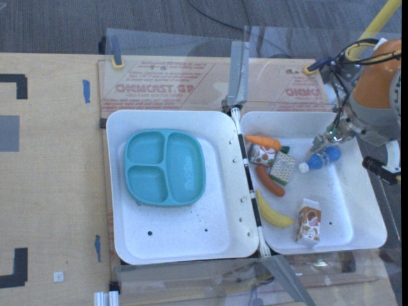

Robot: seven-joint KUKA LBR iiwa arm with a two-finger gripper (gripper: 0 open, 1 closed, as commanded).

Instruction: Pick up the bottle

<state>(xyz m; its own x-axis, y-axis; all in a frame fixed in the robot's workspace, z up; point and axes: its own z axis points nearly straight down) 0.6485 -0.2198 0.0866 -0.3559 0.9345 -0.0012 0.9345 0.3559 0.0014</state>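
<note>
Two shallow white bins sit side by side on the bench, the left bin [178, 247] and the right bin [357, 228], their inner rims meeting along a hinged seam in the middle. A teal divided plate [164, 167] with three compartments lies in the left bin, toward its far left corner. The right bin carries everything else. An orange carrot [262, 141] lies near its far left corner, just beside a small printed packet [260, 153] and a speckled box [282, 167], which touch one another. A reddish sausage [270, 180] lies slantwise under the box, next to the left rim, and a yellow banana [274, 214] curves along that same rim nearer the front. A small brown-and-white carton [309, 224] rests toward the front edge, well apart from the banana's tip. The bottle [320, 160], clear blue with a white cap pointing toward the bin's left rim, lies on its side near the far right corner. The grey arm [376, 101] with its orange band reaches over the right rim, and the gripper [326, 142] sits directly above the bottle's upper end, touching or almost touching it; whether it is spread or closed, and whether it grips the bottle, cannot be told from this angle.
</note>
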